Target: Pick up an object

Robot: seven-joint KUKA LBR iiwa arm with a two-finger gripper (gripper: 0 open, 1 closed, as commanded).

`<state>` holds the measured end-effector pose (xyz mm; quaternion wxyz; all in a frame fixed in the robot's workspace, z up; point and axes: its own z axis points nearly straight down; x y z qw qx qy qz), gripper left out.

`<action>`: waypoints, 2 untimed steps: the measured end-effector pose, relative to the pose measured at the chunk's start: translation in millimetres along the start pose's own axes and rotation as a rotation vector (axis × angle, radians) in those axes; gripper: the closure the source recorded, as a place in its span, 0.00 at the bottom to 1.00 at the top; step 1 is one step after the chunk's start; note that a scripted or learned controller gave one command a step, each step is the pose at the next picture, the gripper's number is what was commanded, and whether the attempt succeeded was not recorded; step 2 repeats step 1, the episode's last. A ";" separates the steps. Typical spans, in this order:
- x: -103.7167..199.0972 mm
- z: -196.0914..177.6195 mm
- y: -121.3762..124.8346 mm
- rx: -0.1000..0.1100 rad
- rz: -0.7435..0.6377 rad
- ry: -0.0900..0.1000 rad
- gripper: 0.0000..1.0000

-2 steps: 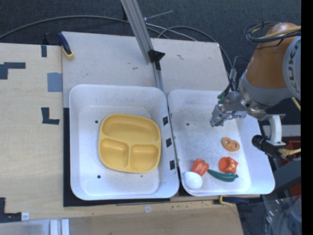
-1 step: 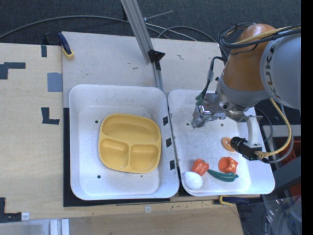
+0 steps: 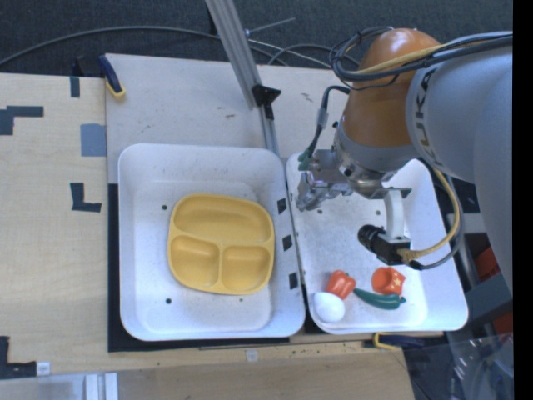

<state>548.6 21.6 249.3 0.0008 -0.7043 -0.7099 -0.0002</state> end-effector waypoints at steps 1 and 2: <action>57.8 -0.2 9.0 0.001 0.000 0.000 1.00; 57.8 -0.2 9.0 0.001 0.000 0.000 1.00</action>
